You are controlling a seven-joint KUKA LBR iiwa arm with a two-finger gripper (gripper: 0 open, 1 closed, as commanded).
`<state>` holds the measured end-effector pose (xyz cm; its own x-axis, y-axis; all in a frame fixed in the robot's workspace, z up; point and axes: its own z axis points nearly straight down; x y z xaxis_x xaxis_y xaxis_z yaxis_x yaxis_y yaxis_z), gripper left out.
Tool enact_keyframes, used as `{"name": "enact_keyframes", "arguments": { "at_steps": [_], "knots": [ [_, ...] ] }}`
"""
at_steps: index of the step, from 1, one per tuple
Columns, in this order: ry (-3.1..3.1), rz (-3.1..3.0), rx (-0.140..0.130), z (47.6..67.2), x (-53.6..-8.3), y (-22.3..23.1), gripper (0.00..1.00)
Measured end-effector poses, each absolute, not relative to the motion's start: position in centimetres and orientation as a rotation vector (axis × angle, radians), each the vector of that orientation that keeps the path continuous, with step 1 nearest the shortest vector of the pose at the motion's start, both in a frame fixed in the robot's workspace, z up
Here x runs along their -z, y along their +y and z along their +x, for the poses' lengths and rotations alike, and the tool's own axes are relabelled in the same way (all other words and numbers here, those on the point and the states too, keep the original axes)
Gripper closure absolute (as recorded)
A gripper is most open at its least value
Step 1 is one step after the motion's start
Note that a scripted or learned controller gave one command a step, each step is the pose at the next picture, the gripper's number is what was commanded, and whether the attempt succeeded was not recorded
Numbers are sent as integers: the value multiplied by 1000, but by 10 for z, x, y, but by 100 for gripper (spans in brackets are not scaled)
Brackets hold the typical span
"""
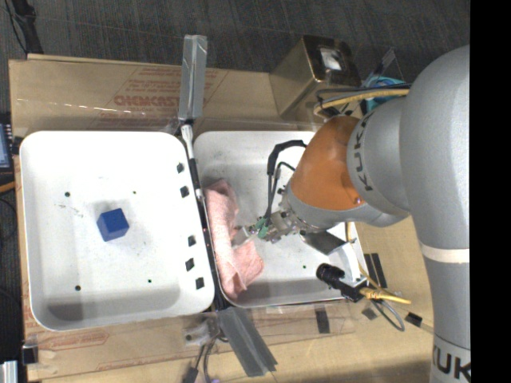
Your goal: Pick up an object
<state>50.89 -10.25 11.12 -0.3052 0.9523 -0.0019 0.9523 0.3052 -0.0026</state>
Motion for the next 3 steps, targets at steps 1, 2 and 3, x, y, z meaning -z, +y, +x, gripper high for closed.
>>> {"name": "enact_keyframes", "arguments": {
  "at_steps": [1,2,3],
  "knots": [
    [2539,1849,2,527,-92,-101,0],
    [2542,1843,2,527,-101,-100,100],
    [2541,1843,3,527,-101,-101,0]
  ]
}}
